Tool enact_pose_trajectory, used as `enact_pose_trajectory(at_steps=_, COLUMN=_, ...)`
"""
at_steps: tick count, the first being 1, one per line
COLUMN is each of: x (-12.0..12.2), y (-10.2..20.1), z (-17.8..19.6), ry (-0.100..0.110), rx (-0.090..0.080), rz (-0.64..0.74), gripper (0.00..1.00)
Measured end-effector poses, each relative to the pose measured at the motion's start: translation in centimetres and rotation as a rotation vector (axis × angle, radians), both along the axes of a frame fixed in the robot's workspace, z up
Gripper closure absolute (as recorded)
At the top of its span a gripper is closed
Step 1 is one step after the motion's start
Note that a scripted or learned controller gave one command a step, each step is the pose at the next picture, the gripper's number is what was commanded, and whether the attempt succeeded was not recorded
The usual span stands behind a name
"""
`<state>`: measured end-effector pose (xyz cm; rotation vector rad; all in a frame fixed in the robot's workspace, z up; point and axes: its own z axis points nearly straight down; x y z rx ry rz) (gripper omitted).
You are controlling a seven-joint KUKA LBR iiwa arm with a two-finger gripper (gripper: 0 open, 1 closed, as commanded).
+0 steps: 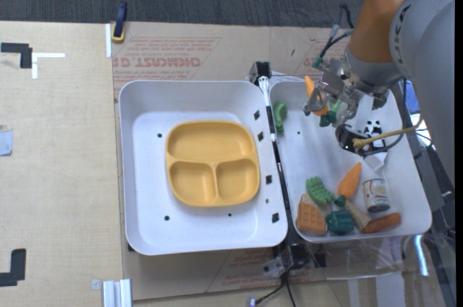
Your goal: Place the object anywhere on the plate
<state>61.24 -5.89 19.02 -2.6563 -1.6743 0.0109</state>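
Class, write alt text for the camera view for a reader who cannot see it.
A yellow plate with three compartments sits in the left bin. The arm's hand hangs over the far end of the right bin, where toy foods cluster at the near end.

Readable text: one line of red print on the cardboard, and it reads reversed.

You can see red lettering on the cardboard sheet point(189, 52) just behind the left bin point(130, 153); it appears mirrored or upside down, and the larger line looks like "CHEMCAST GP", though you cannot be sure of every letter. The smaller red lines around it are too blurred to read. The small can point(375, 195) in the right bin point(416, 175) carries a label, but its print is too small for you to make out.
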Motion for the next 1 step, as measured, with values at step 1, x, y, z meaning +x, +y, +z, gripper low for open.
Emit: enact_pose_trajectory(at_steps=1, x=0.02, y=-0.01, z=0.03, ry=-0.001, rx=0.000, rz=0.000, gripper=0.00)
